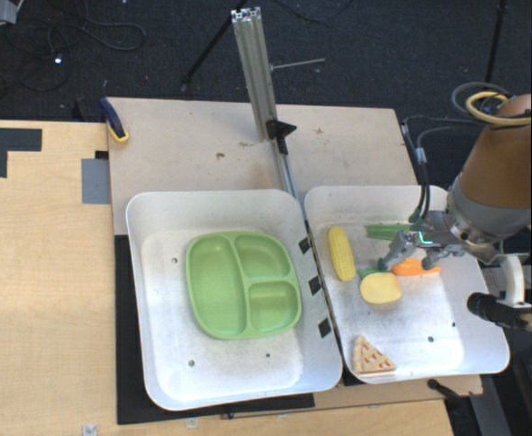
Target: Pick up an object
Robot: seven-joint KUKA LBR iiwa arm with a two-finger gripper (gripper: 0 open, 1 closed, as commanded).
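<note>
On the bench, two shallow white plastic bins sit side by side: left bin (157, 371), right bin (466, 352), their inner rims touching along clips at centre.

Grey arm with orange band (497, 175) enters from 3 o'clock, wrist over the right bin's 2 o'clock corner.

Light green three-compartment plastic tray (243, 284) lies flat in the middle of the left bin, compartments bare.

Two-finger gripper (400, 255) is low over the right bin, just past centre toward 12 o'clock. Whether it is spread or pressed together, cannot tell; nothing visibly pinched.

Yellow corn cob (341, 252) lies at 9 o'clock of the gripper, near the bin's left wall, long axis running 12 to 6.

Round yellow lemon-like fruit (380, 289) sits at 7 o'clock of the gripper, just beside it.

Tan waffle-textured wedge (371, 356) rests by the right bin's 7 o'clock corner.

Small orange carrot-like piece (417, 268) lies at 4 o'clock of the gripper tip, touching or nearly so.
</note>
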